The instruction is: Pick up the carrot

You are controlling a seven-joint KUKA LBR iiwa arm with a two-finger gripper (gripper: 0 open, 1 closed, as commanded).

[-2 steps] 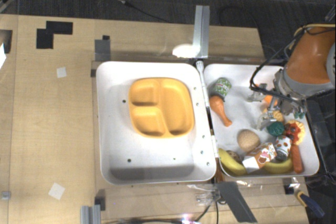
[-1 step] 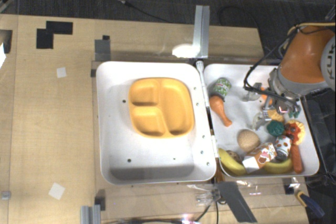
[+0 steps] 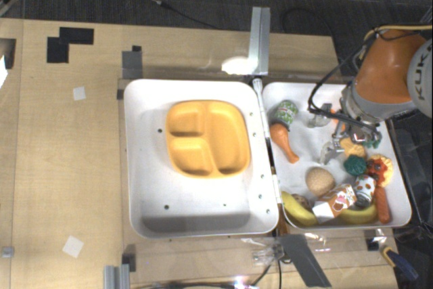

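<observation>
The carrot (image 3: 283, 141), orange with a pale top end, lies slanted in the right bin (image 3: 306, 98) close to its left wall. My gripper (image 3: 336, 143) hangs over the right half of that bin, a short way to the right of the carrot and apart from it. Its metal fingers (image 3: 327, 153) point down toward the bin floor with nothing visible between them. The arm's orange band (image 3: 385, 74) sits above the wrist at the bin's right side.
The left bin (image 3: 145, 206) holds a yellow divided tray (image 3: 206, 137). Around the gripper lie a green-labelled can (image 3: 286, 112), a beige potato-like lump (image 3: 320, 180), a banana (image 3: 301, 209), broccoli (image 3: 355, 164), a red sausage (image 3: 383, 205) and several small toys.
</observation>
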